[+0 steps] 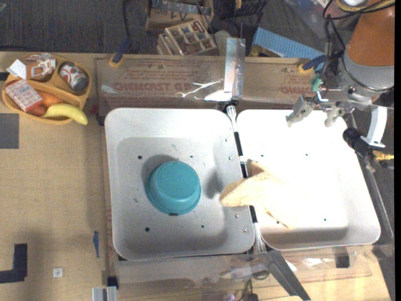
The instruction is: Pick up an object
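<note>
Above the right bin's far edge, the claw hangs spread and unladen. Approach stage, I judge; next it must descend onto the tan cloth or teal bowl.

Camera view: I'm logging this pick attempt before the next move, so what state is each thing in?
Teal bowl: upside down, in the left bin.
Pale yellow cloth-like thing: lying across the divide between the left bin and the right bin.
Claw: above the right bin's far edge, fingers apart, holding nothing.
Yellow tray: on the bench, loaded with a banana and packets.
</note>
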You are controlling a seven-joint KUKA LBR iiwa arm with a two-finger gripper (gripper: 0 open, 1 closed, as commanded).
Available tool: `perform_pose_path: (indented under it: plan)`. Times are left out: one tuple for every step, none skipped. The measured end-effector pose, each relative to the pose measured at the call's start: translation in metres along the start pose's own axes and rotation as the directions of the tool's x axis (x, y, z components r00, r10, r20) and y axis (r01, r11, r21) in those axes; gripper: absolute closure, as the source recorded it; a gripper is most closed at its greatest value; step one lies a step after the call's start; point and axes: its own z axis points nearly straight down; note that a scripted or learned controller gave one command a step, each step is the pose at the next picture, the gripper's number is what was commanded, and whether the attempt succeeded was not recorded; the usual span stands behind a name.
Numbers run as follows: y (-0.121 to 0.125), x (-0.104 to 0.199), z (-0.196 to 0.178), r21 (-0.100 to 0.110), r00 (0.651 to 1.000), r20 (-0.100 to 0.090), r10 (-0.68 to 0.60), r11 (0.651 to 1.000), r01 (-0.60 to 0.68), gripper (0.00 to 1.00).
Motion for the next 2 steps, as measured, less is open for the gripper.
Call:
perform_pose_path:
  plan:
    - [-0.063, 0.025, 0.090, 0.004, 0.962, -0.001, 0.273, 0.962, -0.273, 0.00]
    - [-0.062, -0.004, 0.076, -0.003, 0.992, 0.001, 0.129, 0.992, -0.129, 0.00]
